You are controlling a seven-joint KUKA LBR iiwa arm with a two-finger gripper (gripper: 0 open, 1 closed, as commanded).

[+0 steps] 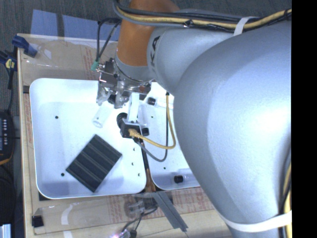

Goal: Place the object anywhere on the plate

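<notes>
A dark grey ribbed square plate (94,162) lies flat in the front half of the left bin (35,133). A small white cylinder (100,117) sits tilted just below the tip of my gripper (110,102), above and behind the plate. The cylinder's upper end meets the gripper's tip, and whether it is held is unclear from this angle. The gripper hangs over the back right part of the left bin, with the orange band right above it.
The arm's big grey body covers most of the right bin (166,184), where a small black item (177,179) lies near the front. A yellow cable (158,145) loops down from the wrist over the gap between the bins.
</notes>
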